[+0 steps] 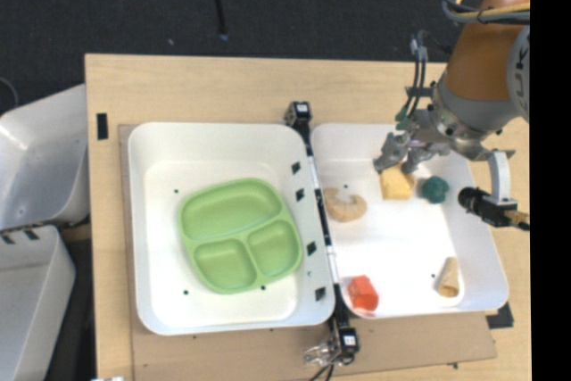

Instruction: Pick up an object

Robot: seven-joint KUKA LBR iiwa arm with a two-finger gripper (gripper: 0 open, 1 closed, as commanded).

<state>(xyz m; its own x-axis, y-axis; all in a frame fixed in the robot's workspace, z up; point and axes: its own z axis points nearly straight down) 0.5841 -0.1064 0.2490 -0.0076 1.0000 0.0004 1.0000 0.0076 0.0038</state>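
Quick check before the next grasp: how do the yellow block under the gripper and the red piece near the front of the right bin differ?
The yellow block is pale yellow and lies toward the bin's back, right below the gripper; the red piece is orange-red and lies at the front-left corner, far from the gripper. The yellow block has a dark green ball close beside it; the red piece lies alone. Both are small and rest in the right bin.

Tool [399, 158] overlaps yellow block [397, 186]; grip unclear

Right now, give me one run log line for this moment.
claw over right bin | above yellow block | nothing seen held | green tray in left bin
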